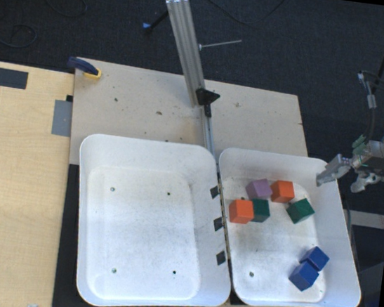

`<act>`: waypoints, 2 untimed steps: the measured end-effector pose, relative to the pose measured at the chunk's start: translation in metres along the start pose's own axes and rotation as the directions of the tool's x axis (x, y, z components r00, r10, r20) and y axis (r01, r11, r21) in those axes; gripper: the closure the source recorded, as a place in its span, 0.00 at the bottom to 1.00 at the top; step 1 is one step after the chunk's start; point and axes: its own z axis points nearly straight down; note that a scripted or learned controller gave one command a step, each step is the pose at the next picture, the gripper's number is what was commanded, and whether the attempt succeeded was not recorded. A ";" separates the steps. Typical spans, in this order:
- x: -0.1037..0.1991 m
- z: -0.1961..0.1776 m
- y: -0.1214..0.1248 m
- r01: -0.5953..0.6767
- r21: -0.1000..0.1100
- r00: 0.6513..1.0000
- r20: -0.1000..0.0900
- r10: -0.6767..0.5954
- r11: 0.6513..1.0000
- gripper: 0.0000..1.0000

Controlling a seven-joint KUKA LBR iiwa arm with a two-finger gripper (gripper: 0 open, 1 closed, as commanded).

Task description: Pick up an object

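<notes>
In the camera view, two white bins are sitting side by side on the bench. The left bin [105,165] is lying beside the right bin [343,291], which is holding six blocks: two orange blocks [282,190] [241,210], one purple block [259,189], two green blocks [261,209] [300,210] and two blue blocks [317,258] [303,275] touching each other. The gripper [348,177] is hovering at the right bin's upper right edge, with its fingers spread apart and nothing between them.
</notes>
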 end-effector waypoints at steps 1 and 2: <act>0.000 0.000 0.000 0.001 0.000 1.000 0.000 -0.001 1.000 0.00; -0.004 0.061 0.005 -0.002 0.006 1.000 -0.002 0.002 1.000 0.00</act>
